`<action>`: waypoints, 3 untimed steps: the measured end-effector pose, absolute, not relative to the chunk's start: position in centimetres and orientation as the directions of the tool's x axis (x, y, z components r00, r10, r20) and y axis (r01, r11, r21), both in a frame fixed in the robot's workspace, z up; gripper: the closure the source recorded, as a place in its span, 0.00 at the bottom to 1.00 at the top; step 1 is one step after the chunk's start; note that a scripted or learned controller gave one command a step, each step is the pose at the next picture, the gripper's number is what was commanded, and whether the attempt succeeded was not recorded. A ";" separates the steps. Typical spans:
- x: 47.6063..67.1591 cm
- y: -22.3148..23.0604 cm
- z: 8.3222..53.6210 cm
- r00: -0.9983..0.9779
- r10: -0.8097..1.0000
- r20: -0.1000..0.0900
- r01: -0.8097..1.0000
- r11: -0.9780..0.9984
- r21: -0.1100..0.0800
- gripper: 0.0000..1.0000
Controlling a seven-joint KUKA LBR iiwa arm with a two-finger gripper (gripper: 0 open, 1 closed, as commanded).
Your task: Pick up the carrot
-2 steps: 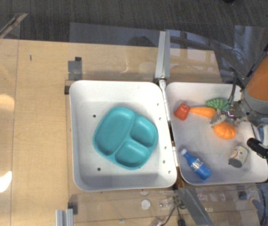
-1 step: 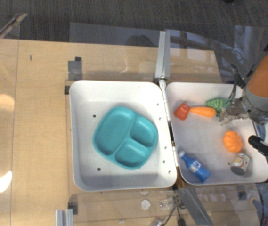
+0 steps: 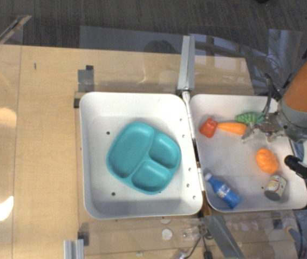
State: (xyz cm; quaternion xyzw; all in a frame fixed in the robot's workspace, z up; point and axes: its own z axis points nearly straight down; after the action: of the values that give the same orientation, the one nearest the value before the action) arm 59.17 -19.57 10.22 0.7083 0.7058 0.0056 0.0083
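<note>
Bottle [image 3: 223, 192] lies nearest; tool [image 3: 261, 127], grip state unclear, hovers at carrot [image 3: 232, 127] leaves: approach step, must close on it next.

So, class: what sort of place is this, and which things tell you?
Probably a robotics lab bench, not a kitchen. A robot arm reaches over two white bins, one with a toy carrot and other small items, and clear panels surround the bench.
</note>
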 end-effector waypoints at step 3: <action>54.4 -20.5 9.2 -0.834 0.552 -0.017 0.552 0.834 0.007 1.00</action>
State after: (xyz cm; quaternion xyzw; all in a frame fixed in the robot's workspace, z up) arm 54.42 -20.51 9.19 0.2881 0.9576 0.0008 0.0092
